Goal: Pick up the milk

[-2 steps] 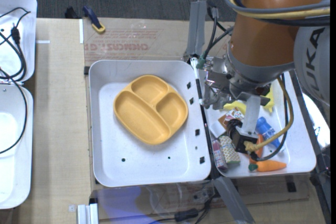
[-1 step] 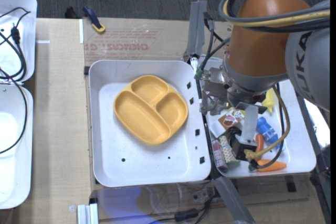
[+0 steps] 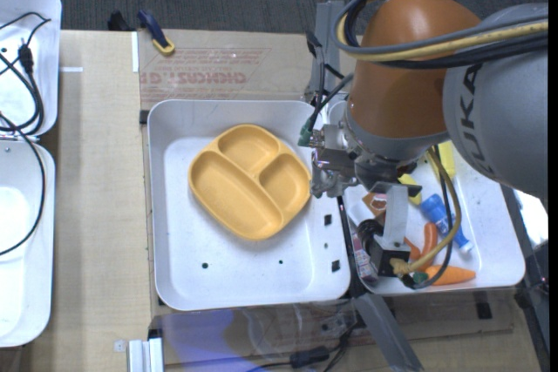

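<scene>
Two bins [image 3: 166,213] below; my arm [image 3: 410,74] over right one, reaching stage. Can't tell gripper state. Next: locate milk under wrist, descend.

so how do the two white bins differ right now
The left bin holds one yellow divided plate, in open sight. The right bin holds several small items, among them a carrot and a blue piece, and the arm covers much of it. Both are shallow and white.
</scene>
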Available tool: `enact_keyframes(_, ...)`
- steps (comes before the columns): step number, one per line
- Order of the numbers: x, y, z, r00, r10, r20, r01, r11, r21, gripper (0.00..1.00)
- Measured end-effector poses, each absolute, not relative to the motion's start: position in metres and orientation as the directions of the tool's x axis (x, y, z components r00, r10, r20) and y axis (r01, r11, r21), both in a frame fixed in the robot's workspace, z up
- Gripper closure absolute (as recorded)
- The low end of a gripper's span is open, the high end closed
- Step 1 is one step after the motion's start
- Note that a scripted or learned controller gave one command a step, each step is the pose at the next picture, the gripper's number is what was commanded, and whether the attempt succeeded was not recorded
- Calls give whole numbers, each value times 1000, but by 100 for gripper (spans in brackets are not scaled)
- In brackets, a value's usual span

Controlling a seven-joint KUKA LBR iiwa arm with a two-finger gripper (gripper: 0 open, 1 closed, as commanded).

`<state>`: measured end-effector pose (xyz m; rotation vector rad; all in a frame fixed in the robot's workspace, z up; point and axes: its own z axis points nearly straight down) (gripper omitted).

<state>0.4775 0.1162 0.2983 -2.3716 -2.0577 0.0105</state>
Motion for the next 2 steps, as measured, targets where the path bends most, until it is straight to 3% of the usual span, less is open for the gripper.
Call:
enact_keyframes(1, 478, 114, 346, 214, 977, -4, 977, -214, -3, 100)
enact_keyframes(2, 479, 114, 354, 212, 977, -8, 977, -212, -6, 100)
